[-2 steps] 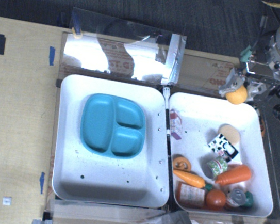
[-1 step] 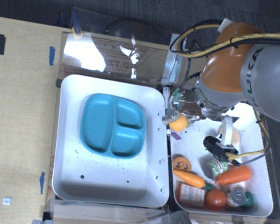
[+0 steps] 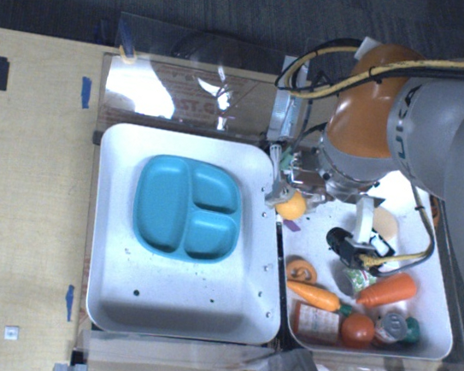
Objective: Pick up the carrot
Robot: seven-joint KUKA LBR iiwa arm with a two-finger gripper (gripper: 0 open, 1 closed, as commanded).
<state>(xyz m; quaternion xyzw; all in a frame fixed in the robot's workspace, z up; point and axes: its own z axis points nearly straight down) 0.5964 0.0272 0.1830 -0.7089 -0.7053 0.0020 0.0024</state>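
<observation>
A carrot (image 3: 391, 290), orange with a green top, lies in the right bin (image 3: 439, 317) near its right wall. A second orange carrot-like piece (image 3: 313, 294) lies lower left in that bin. My gripper (image 3: 289, 191) hangs at the bin's upper left corner, over the wall between the two bins and well left of both. A small yellow-orange fruit (image 3: 293, 206) sits right at the gripper's tip, overlapping the bin's rim. Whether it is gripped or only lies beneath, I cannot tell.
The left bin (image 3: 106, 274) holds a blue divided plate (image 3: 187, 207). In the right bin are a round orange piece (image 3: 301, 271), a red tomato (image 3: 357, 330), a labelled can (image 3: 316, 321) and a small can (image 3: 393, 326), crowded round the carrots.
</observation>
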